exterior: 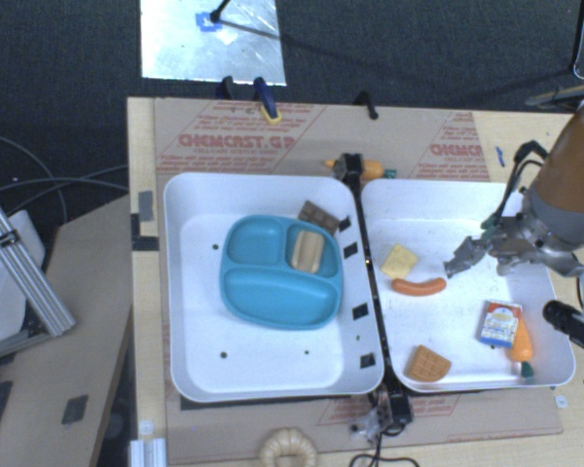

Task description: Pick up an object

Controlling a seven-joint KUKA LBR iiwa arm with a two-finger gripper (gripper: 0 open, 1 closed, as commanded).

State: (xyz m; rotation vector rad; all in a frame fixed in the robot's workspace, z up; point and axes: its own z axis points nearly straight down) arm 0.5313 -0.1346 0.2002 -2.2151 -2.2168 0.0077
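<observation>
— Where's the end effector (464, 258) right now?

— Low in the right bin (555, 363), with its tip just right of the sausage (419, 286) and a little above it in the view. The two are near but apart, with nothing between the fingers. I can't tell how the fingers stand (they blur into one dark point from this angle).

— So the sausage is the likely target?

— I'd judge so. It's the closest thing. Its long axis runs left to right, nearly level, so its right end points back toward the tip. The move would be a short shift left and down.

— What else is around it?

— A yellow cheese wedge (400, 260) just above and left of the sausage, close enough to get bumped. The waffle (427, 364) lies well below the sausage, and the small carton (499, 323) with a carrot (521, 343) beside it sits off to the sausage's right and lower.
</observation>
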